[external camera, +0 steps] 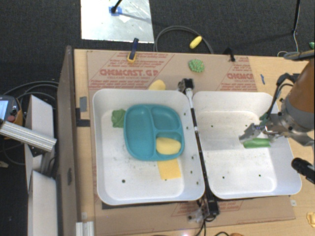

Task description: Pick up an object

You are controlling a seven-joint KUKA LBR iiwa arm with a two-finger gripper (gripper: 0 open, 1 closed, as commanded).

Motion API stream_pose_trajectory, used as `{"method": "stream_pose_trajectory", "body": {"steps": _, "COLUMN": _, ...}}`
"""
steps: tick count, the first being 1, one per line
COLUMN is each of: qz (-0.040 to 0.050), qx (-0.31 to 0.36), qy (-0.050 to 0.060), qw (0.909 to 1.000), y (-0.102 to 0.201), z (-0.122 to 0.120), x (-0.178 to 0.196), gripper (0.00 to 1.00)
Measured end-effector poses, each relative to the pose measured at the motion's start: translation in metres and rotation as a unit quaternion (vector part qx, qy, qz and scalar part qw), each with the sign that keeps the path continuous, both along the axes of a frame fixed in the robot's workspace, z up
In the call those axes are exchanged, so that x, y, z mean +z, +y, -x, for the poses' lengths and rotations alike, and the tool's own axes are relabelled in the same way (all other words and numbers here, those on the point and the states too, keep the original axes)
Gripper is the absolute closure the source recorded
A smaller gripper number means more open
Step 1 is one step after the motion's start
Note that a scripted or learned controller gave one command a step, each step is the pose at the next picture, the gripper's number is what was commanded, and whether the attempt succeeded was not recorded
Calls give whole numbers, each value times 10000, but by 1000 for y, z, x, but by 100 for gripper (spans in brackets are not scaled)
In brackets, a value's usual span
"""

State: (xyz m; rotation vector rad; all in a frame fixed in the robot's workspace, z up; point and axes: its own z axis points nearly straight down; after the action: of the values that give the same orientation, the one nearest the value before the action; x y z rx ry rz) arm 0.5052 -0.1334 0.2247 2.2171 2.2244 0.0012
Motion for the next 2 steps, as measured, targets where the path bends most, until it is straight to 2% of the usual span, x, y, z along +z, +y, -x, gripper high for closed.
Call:
{"method": "stream_pose_trajectory", "body": {"steps": 1, "qz": 2, "qx": -21, "qy": 18, "qw": 10000, "y": -40, "z": -13, "x": -102, "gripper": 0}}
{"method": "stream_pose_trajectory", "body": {"steps": 2, "qz": -7, "qx": -14, "qy": 21, "qw": 10000, "y": -41, "z": -1, "x": -139, "gripper": 0}}
